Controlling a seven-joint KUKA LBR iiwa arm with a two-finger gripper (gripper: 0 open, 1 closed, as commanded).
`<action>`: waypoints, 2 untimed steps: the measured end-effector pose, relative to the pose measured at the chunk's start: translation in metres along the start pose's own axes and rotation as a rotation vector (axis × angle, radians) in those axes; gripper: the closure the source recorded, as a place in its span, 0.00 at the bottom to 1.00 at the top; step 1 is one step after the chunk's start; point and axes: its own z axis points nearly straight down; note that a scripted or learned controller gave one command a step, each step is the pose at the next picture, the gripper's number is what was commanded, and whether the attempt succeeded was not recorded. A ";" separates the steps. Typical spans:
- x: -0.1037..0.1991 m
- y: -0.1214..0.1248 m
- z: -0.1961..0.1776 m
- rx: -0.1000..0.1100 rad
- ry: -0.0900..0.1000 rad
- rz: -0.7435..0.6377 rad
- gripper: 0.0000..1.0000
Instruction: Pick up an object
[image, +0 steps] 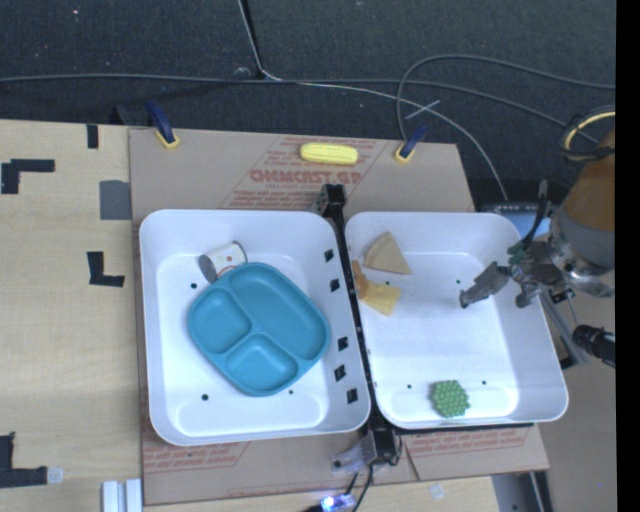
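The gripper (497, 284) hangs over the right bin's (520, 400) three-o'clock side, fingers spread and holding nothing. In that bin, a tan wedge (385, 255) at ten o'clock points toward twelve, with a yellow piece (377, 297) just below and a green cluster (449, 398) at six. The left bin (160, 330) holds a blue divided tray (258, 328), its long axis from ten to four, with a small cup (222, 261) lying at its ten-o'clock corner.

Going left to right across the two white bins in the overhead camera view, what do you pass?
Small white cup → blue divided plate → tan wedge pieces by the divider → green bumpy ball → gripper over the right bin.
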 end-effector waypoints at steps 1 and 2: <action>0.000 0.002 -0.005 -0.010 -0.002 -0.003 0.00; 0.004 0.002 0.039 -0.006 -0.002 -0.003 0.00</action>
